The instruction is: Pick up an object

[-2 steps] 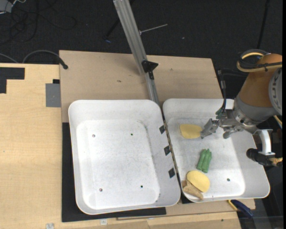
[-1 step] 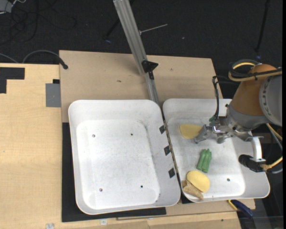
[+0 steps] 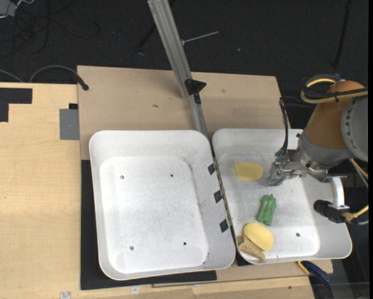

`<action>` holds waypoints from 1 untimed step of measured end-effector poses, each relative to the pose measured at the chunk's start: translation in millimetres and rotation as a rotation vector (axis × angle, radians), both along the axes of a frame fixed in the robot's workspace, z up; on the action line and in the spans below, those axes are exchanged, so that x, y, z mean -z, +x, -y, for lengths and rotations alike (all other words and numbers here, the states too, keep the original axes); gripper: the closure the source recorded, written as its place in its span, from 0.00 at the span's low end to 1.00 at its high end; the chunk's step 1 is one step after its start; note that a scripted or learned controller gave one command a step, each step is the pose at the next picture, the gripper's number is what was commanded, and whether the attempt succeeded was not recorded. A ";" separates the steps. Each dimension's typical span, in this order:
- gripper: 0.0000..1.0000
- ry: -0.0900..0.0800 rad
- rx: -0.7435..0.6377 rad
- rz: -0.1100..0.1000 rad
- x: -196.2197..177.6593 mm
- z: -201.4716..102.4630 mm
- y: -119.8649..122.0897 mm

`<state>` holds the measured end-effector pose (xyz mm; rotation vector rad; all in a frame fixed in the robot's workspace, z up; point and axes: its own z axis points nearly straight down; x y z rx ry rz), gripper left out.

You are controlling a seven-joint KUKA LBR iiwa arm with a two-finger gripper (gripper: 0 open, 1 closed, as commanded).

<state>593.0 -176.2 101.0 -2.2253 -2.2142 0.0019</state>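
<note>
At nine o'clock on the bench sits the left bin point(image 3: 155, 204). The right bin point(image 3: 298, 242) holds a pale yellow piece point(image 3: 248, 171) at its ten o'clock, a green object point(image 3: 266, 209) at centre, and a yellow lump point(image 3: 259, 235) atop a tan scrap point(image 3: 251, 250) at seven o'clock. The gripper point(image 3: 277, 174) hangs at two o'clock, just beside the pale piece, holding nothing. The green object looks light, stiff and slim; grasping across its narrow middle seems best.
</note>
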 end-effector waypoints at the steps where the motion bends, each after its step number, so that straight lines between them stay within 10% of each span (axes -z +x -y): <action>1: 1.00 -0.001 -0.005 0.005 -50.9 -6.8 -6.1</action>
